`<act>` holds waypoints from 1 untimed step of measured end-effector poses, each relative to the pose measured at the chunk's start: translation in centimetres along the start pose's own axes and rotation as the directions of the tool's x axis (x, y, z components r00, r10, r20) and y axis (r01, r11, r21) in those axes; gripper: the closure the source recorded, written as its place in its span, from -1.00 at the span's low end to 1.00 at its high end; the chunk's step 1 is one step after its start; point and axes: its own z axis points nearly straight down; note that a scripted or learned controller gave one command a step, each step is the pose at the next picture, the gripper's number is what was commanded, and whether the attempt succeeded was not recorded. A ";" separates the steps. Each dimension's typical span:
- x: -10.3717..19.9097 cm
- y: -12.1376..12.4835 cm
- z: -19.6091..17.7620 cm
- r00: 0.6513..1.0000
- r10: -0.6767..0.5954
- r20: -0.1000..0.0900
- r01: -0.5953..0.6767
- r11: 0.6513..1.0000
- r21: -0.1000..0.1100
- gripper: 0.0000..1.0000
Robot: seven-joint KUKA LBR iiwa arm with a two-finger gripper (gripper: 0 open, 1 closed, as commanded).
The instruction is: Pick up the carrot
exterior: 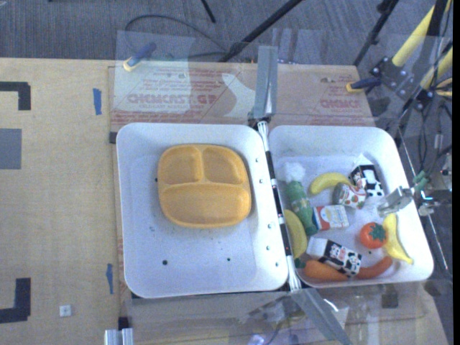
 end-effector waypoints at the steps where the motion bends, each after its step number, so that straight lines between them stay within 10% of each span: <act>1: 4.5 -0.1 12.7 0.963 -0.268 0.003 0.268 0.963 -0.006 -1.00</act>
